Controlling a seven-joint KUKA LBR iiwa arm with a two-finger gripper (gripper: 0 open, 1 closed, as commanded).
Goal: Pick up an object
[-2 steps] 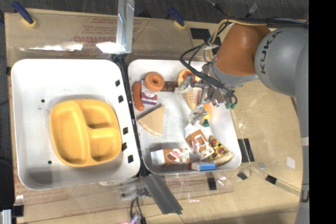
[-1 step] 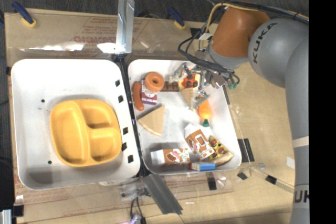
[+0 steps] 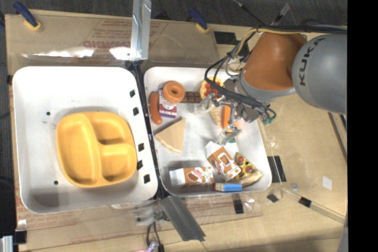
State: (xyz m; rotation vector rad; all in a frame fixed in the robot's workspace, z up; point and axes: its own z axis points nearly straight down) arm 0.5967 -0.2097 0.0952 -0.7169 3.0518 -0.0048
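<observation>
The gripper (image 3: 231, 118) hangs low over the right bin (image 3: 260, 153), right above a carrot (image 3: 226, 115) that lies long-ways toward the near rim. I cannot tell how the jaws stand; the wrist may be hiding them.

The objects lie all in the right bin (image 3: 260, 153). A brown donut (image 3: 173, 91) lies flat near the far left corner, and just beside it, along the left wall, lies a red sausage (image 3: 155, 108). Below them a tan wedge (image 3: 172, 136) like a slice of bread lies flat. At the near wall there is a small printed packet (image 3: 192, 175), an orange and white carton (image 3: 222, 162), a pizza slice (image 3: 247, 169) and a marker with a blue cap (image 3: 227, 187). An orange carrot (image 3: 226, 115) lies under the arm's wrist.
</observation>
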